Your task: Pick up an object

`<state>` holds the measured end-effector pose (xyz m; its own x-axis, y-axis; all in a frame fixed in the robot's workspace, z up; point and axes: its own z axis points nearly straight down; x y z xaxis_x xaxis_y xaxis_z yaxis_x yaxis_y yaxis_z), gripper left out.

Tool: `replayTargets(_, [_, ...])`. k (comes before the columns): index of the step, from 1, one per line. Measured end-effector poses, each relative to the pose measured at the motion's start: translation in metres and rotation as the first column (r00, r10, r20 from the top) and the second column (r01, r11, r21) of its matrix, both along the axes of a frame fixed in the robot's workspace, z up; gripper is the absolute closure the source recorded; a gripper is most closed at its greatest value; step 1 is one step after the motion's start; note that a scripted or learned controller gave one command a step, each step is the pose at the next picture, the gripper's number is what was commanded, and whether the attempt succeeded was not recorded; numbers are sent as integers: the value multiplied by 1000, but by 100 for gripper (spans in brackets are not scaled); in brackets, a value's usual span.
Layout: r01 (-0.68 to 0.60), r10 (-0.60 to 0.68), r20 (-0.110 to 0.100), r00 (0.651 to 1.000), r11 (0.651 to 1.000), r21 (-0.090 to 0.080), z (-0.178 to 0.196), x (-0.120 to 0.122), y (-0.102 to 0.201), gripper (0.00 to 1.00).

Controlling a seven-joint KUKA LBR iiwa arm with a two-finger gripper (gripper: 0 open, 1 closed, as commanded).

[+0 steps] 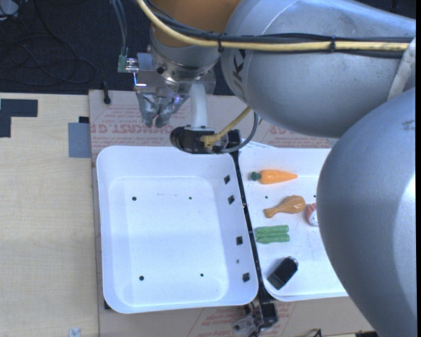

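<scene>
Gripper (159,114) hangs past the far rim of the left bin (112,188) — can't tell its state, nothing visibly in it. Pickable stuff sits in the right bin (305,286): carrot (275,177), drumstick (286,206), green beans (271,234), black block (283,272) — well apart from it.

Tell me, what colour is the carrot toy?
Orange carrot toy with a green top, in the camera view.
</scene>
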<state>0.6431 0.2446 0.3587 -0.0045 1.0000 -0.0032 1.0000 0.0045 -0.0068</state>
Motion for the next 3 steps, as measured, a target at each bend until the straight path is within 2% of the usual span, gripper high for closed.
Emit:
replayTargets(1, [4, -4, -7, 1000, 1000, -2, -99, -2, -1, 100])
replayTargets(2, [3, -3, 12, 1000, 1000, 6, 0, -9, -2, 100])
replayTargets(3, [3, -3, 3, 1000, 1000, 2, -7, -10, -2, 0])
